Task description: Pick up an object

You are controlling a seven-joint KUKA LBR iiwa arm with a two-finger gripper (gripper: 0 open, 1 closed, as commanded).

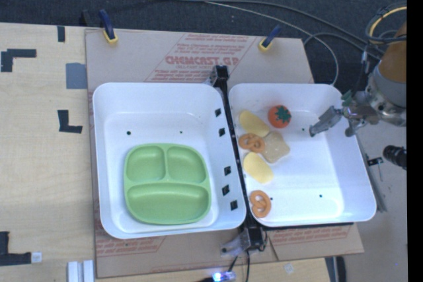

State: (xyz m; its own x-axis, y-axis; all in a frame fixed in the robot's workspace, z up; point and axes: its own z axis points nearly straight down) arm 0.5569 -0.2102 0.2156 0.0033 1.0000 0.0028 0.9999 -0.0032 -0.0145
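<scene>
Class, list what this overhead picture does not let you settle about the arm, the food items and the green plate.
1. Gripper: too small and blurred at the right bin's edge to tell whether it is open or shut.
2. Arm: cut off by the right edge of the camera view.
3. Beige piece: too blurred to identify.
4. Pretzels: detail too small.
5. Green plate: its underside is hidden.
</scene>
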